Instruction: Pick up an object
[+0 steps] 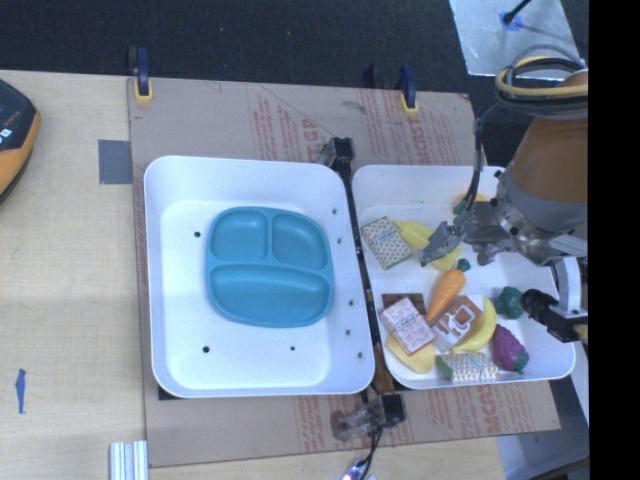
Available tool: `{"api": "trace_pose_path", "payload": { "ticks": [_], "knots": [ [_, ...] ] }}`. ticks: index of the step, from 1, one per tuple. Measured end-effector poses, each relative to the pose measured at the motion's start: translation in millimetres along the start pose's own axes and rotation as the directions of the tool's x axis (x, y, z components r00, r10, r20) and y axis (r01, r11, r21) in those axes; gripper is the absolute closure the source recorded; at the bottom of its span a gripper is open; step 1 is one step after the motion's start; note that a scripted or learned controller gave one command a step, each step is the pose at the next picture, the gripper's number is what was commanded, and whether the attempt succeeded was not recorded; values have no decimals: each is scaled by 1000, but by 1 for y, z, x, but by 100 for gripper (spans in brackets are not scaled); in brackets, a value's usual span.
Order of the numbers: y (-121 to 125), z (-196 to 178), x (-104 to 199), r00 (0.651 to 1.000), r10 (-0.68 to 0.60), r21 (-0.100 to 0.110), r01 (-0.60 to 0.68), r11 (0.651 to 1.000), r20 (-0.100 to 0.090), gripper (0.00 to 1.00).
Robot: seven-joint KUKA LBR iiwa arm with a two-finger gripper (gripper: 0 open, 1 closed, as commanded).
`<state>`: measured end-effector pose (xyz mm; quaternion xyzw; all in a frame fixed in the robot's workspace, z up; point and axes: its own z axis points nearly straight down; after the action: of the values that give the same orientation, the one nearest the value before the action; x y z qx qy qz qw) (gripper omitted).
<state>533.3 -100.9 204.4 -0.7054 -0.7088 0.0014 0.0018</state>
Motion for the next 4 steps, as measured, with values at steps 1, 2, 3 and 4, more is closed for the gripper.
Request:
{"api": "trace_pose_path", "payload": {
  "ticks": [1, 2, 3, 4],
  "knots": [
    [-2, 101, -40, 1000, 3, 7, -3, 1000, 1, 0],
    [100, 111, -35, 1000, -3, -11, 3, 1000, 3, 0],
    [49, 113, -49, 1000, 2, 4, -2, 1000, 1, 0],
    [-6, 113, -50, 1000, 2, 5, -2, 1000, -1, 0]
  ]
}}
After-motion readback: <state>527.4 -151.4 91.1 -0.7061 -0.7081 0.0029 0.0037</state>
